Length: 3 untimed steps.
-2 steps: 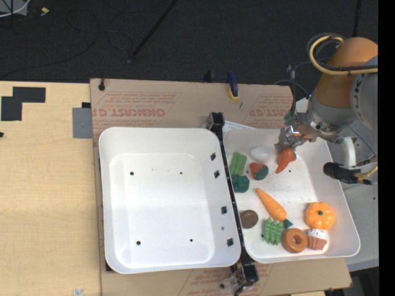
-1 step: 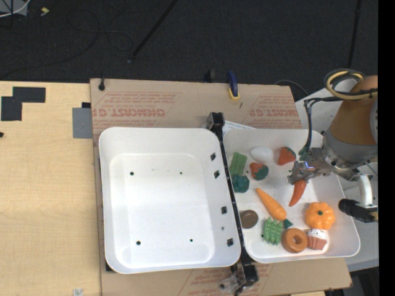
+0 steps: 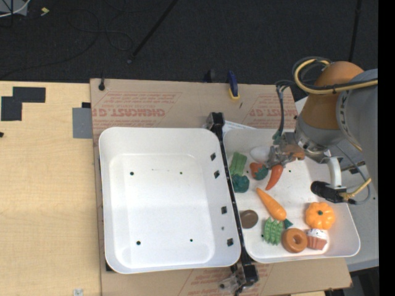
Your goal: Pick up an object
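Observation:
My gripper [image 3: 279, 161] is low over the back part of the right bin [image 3: 345, 242]. Its fingers close on the top end of a red chili pepper [image 3: 274, 176], which slants down and to the left beneath them. Right beside the pepper lie a small orange-red piece [image 3: 255, 168] and a teal toy [image 3: 241, 182]. Behind the gripper, the arm's orange band [image 3: 330, 97] rises at the right.
The right bin also holds a green pickle [image 3: 238, 163], a carrot [image 3: 271, 203], a brown disc [image 3: 249, 218], a green leafy toy [image 3: 271, 231], a donut [image 3: 294, 240], a cupcake [image 3: 317, 239] and a small pumpkin [image 3: 320, 215]. The left bin [image 3: 111, 165] adjoins it.

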### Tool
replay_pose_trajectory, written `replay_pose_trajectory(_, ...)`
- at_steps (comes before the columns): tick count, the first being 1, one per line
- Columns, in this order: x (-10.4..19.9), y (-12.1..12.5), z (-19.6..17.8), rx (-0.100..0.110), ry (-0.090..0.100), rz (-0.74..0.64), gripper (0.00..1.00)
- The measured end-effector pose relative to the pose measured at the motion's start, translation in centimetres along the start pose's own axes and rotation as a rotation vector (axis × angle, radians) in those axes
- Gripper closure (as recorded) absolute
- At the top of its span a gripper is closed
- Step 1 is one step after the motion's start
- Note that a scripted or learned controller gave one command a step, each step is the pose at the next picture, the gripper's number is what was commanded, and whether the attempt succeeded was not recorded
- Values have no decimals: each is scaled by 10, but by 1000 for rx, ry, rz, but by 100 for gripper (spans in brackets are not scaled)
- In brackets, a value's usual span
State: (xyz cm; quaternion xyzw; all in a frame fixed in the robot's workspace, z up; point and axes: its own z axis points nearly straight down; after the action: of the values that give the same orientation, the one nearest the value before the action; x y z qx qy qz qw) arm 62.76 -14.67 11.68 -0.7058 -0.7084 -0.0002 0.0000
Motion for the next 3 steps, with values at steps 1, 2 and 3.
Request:
replay_pose_trajectory(1, 1, -5, 31, 5, 0, 3, 100)
replay_pose_trajectory(2, 1, -5, 20, 5, 1, 3, 100)
replay_pose_trajectory(3, 0, -6, 10, 7, 1, 3, 100)
